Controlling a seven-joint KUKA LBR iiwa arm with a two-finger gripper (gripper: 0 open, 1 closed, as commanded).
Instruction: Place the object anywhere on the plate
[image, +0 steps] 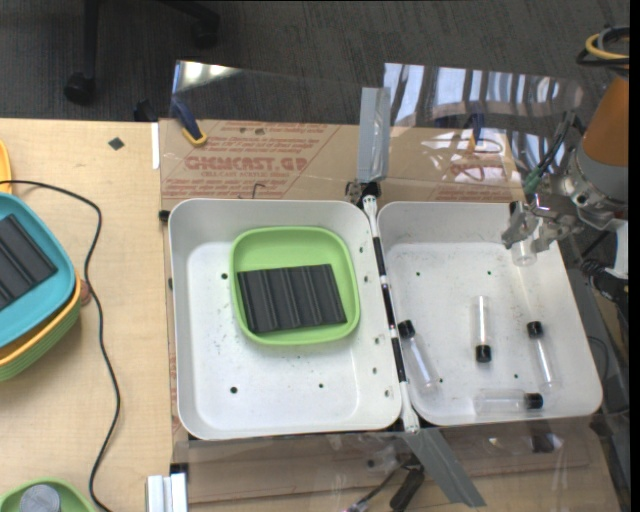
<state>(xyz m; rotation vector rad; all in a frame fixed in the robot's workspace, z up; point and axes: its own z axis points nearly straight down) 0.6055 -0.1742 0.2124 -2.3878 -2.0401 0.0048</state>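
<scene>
Now the pincer (524, 232) hangs over the right bin's (450, 400) top corner; I cannot tell its state. 4 clear tubes (481, 326) lie in that bin. Left bin (200, 370) has the green plate (292, 285).

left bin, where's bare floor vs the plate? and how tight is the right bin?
Left bin: the green plate sits up and centre, its dark ribbed insert covering its middle. Bare white floor runs along the near edge below the plate and down the left wall. Right bin: four clear tubes crowd the near half; the far-left corner is bare. Gripper hangs over its far-right edge.
</scene>
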